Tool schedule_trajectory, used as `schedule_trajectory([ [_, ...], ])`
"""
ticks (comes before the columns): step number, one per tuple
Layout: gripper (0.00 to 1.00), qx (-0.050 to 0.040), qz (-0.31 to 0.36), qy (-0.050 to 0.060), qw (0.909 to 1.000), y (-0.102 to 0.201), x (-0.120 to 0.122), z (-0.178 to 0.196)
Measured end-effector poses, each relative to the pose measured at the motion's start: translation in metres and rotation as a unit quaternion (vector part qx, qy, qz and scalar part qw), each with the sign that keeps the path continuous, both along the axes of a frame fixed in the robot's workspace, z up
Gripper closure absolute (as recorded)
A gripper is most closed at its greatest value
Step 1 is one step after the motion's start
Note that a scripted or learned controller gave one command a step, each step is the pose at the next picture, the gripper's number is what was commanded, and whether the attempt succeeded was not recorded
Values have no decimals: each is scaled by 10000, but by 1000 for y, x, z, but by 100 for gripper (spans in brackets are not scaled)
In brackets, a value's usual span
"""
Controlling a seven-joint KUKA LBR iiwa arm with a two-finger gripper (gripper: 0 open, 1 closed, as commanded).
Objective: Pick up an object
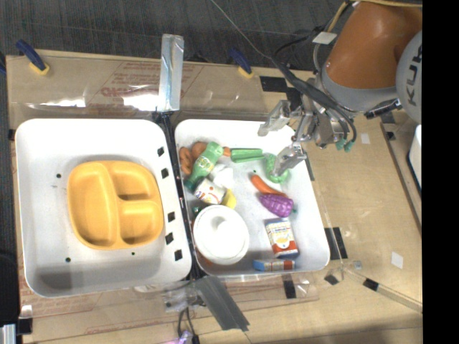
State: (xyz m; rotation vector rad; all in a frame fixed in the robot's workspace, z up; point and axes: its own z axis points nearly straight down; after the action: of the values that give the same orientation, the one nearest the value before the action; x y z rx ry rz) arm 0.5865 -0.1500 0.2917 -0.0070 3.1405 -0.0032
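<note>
End effector [284, 138] above toy-filled right bin [319, 224].

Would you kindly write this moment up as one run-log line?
gripper: over right bin's upper right corner, nothing visibly held | nearest: green toy | yellow divided tray: in left bin

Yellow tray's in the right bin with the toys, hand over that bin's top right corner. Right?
Not quite. The camera view shows the yellow tray alone in the left bin; the toys are in the right bin. The hand is indeed over the right bin's top right corner.
</note>
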Motion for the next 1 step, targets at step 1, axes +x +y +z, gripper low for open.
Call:
schedule_trajectory([
  [1, 0, 18, -273, 44, 9996, -61, -10, -103],
])
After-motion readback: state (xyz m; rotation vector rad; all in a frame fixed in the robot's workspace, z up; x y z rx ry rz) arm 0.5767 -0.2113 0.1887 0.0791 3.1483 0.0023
